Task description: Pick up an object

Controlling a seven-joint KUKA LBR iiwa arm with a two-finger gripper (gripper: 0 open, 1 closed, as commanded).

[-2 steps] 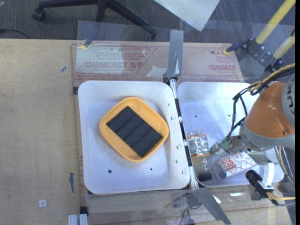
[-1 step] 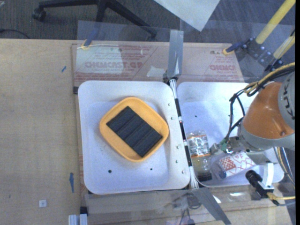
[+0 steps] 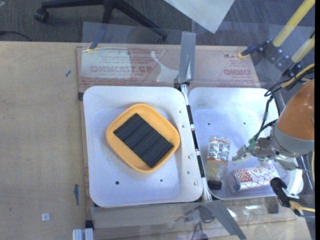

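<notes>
- Bottle (image 3: 217, 162): small, clear, dark-capped; lies in the right bin (image 3: 225, 109), just left of the jaws (image 3: 240, 154); long axis runs up-down in view, cap toward the near rim.
- Jaws: state cannot be told; nothing seen between them.
- Red-patterned cup (image 3: 252, 177): on its side, just below the jaws.
- Yellow tray (image 3: 142, 136): left bin, well apart.

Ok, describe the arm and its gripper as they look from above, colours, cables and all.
The grey KUKA arm enters from the right, with a broad, rounded orange band above the wrist. Thin black cables loop beside it, with some yellow wiring near the top. The small metallic two-finger gripper juts out leftward from the wrist, with a greenish part at its base. White and black fittings hang below the wrist.
</notes>
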